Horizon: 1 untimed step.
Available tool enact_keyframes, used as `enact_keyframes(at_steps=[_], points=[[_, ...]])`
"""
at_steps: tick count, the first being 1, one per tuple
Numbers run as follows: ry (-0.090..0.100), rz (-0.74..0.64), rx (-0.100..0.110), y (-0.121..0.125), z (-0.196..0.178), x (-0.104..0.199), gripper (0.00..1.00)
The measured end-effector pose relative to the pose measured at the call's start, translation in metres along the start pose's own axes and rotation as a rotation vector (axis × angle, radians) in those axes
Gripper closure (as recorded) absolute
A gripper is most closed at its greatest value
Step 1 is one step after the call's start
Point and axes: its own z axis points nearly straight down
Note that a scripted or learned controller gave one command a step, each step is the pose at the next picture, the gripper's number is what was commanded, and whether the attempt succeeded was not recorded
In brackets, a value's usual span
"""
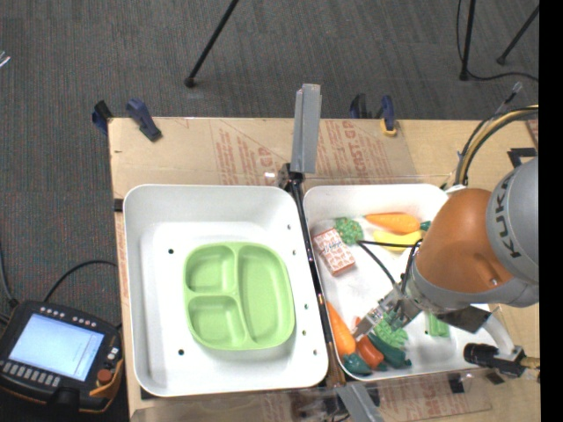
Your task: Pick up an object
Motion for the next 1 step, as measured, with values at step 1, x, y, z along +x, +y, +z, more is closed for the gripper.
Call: enact_keyframes(at_steps=[1], points=[[0.014, 0.001, 0.004, -0.0006, -0.0073, 0.0026, 1.00]])
